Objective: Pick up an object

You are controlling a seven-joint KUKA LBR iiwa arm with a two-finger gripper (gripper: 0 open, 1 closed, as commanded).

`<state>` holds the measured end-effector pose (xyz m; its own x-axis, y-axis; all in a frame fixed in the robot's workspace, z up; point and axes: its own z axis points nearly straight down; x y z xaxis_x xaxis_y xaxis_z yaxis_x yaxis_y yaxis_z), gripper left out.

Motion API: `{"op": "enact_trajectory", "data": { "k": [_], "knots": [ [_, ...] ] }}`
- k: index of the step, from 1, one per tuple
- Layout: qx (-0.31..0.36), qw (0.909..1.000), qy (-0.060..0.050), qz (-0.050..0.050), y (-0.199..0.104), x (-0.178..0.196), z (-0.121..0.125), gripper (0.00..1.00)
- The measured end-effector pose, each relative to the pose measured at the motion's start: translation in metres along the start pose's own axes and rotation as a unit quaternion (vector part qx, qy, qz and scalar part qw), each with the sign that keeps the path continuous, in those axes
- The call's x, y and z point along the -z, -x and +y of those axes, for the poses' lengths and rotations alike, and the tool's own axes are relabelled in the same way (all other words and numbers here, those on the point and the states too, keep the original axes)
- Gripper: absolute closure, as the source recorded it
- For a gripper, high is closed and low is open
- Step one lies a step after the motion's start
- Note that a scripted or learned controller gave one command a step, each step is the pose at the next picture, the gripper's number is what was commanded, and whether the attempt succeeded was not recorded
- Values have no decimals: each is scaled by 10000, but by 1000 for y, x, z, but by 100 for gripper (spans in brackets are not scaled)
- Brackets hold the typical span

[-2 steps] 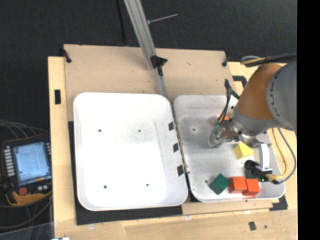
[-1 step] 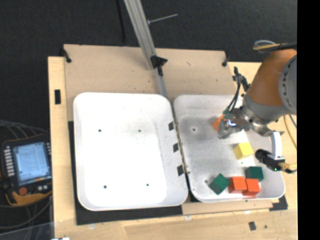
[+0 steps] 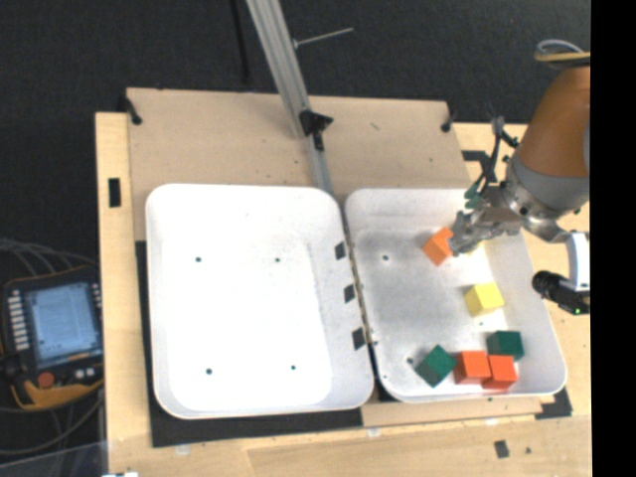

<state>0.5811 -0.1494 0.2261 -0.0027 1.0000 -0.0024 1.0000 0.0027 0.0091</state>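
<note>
- The grey arm with its orange band reaches in from the right, and its gripper (image 3: 463, 235) sits low over the upper part of the right bin (image 3: 397, 217).
- An orange block (image 3: 436, 247) lies tilted just to the left of the gripper tip, touching it or nearly so. The view is too coarse here to say how far apart the fingers stand, or whether the block is between them, so I cannot tell if anything is grasped.
- Judging by this, the step in hand is the grasp itself: the tool is down at block level beside its likely target.
- Other pieces rest in the same bin, well apart from the gripper: a yellow block (image 3: 484, 299) below it, then near the bottom edge a dark green block (image 3: 434, 365), two orange blocks side by side (image 3: 485, 368), and a second green block (image 3: 506, 344) just above them.
- The left bin (image 3: 243, 301) sits beside the right one, with a row of small dark clips along the seam between them.
- A slanted metal rail (image 3: 283, 63) runs down from the top toward the bins, and a handheld control pendant (image 3: 55, 326) lies off the bench at far left.
- The next move likely calls for a firm close with the orange block centred between the fingers, then a straight lift; because the block sits tilted and off to one side, it could be nudged away rather than caught.
</note>
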Motion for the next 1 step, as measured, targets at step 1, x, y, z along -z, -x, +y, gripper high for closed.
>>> {"op": "enact_trajectory", "data": {
  "k": [1],
  "knots": [
    [5, 10000, -6, 1, 1, 53, 2, 100]
  ]
}}
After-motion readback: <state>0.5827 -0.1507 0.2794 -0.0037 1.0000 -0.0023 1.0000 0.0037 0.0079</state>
